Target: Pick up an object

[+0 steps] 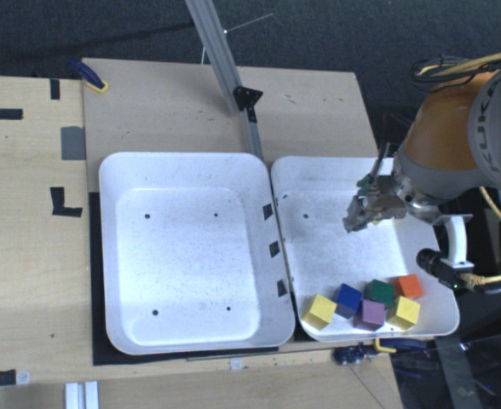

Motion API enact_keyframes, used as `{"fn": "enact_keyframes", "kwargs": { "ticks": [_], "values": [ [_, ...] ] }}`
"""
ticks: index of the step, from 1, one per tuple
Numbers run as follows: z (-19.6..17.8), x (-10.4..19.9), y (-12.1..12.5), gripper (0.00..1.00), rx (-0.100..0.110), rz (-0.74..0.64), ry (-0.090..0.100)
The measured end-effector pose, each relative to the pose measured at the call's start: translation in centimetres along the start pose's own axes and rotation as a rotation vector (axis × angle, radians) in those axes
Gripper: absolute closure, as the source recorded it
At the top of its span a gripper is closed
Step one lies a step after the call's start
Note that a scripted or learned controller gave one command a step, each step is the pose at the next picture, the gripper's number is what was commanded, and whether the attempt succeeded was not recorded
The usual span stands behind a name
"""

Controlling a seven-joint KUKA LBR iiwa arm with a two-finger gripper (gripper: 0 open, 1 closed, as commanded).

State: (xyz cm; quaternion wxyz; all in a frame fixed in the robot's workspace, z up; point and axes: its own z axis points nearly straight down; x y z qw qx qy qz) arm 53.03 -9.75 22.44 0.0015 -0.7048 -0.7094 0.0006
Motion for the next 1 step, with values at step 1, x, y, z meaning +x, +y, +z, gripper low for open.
{"fn": "enact_keyframes", "kwargs": {
  "ticks": [1],
  "values": [
    [0.66, 4.72, 1.20, 1.00, -0.001, 0.000, 0.000]
  ]
}}
